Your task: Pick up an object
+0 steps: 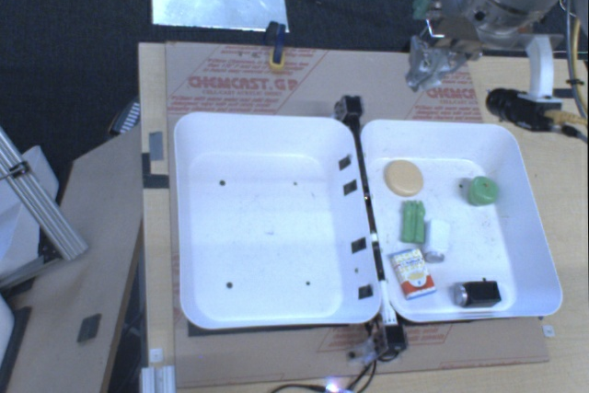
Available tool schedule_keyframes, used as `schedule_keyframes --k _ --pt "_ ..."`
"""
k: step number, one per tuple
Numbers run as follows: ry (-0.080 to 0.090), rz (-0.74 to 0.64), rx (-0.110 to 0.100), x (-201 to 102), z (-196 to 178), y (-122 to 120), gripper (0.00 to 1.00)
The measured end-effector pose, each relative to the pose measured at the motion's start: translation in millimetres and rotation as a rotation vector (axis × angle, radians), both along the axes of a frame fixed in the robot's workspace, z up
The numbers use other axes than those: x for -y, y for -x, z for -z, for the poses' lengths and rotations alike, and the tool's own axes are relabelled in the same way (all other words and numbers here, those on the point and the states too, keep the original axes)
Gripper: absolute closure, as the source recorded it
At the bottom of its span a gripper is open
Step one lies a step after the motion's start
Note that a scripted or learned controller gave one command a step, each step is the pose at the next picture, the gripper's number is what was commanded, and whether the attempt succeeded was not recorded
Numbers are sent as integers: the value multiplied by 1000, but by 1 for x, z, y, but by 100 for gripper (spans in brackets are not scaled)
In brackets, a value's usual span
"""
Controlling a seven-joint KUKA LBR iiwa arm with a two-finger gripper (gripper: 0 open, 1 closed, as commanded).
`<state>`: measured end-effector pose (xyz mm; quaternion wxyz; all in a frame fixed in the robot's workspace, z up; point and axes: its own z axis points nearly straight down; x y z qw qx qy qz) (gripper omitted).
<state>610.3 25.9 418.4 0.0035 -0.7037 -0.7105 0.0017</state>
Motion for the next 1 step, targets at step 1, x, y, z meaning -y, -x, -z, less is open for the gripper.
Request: schedule_keyframes --k 1 --pt "3 3 19 0 -73 -54 100"
